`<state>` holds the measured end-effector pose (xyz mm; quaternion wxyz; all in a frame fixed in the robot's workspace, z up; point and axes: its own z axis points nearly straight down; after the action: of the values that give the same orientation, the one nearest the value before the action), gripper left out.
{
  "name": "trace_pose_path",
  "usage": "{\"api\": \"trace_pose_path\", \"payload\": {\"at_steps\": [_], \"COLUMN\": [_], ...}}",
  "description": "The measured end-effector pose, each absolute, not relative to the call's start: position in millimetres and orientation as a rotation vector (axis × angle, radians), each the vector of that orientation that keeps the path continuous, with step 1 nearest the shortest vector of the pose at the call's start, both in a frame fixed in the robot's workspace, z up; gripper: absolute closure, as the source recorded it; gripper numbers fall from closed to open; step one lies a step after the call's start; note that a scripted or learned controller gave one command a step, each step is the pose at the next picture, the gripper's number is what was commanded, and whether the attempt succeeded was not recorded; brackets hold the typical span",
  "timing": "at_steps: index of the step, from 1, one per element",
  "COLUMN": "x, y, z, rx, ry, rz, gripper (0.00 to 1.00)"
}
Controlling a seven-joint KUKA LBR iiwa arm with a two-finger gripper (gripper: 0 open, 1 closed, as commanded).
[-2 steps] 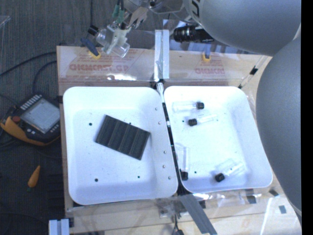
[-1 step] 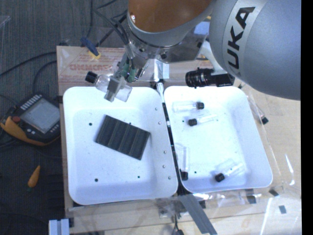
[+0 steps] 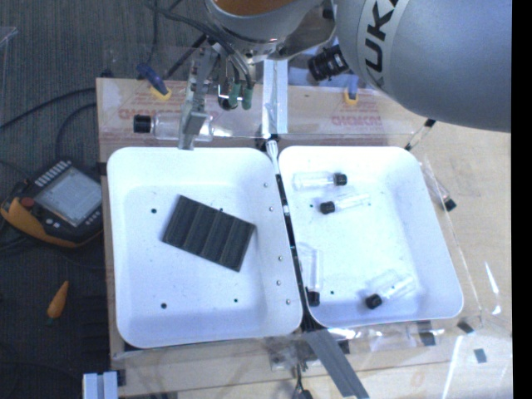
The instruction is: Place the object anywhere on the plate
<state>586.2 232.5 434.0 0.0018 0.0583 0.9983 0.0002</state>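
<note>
A dark ribbed plate (image 3: 208, 233) lies tilted in the middle of the left bin (image 3: 141, 306). My gripper (image 3: 231, 119) hangs high over the back rim of that bin, beyond the plate. A clear vial with a black cap (image 3: 158, 124) lies level at the gripper's left tip, its cap pointing left. It looks larger than the vials in the bins. I cannot tell whether the gripper holds it or whether it rests on the bench behind.
The right bin (image 3: 432, 223) holds several clear vials with black caps, among them one (image 3: 320, 179) at the back and one (image 3: 386, 291) at the front. A handheld control pendant (image 3: 62, 202) and cables lie on the floor to the left.
</note>
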Motion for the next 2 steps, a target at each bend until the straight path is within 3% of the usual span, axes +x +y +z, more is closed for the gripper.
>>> {"api": "trace_pose_path", "payload": {"at_steps": [1, 2], "x": [490.6, 496.3], "y": [233.4, 233.7], "z": [434.3, 367.1], "rx": [-0.067, 0.087], "ry": [3.139, 3.140], "rz": [0.001, 0.003], "gripper": [1.00, 1.00]}}
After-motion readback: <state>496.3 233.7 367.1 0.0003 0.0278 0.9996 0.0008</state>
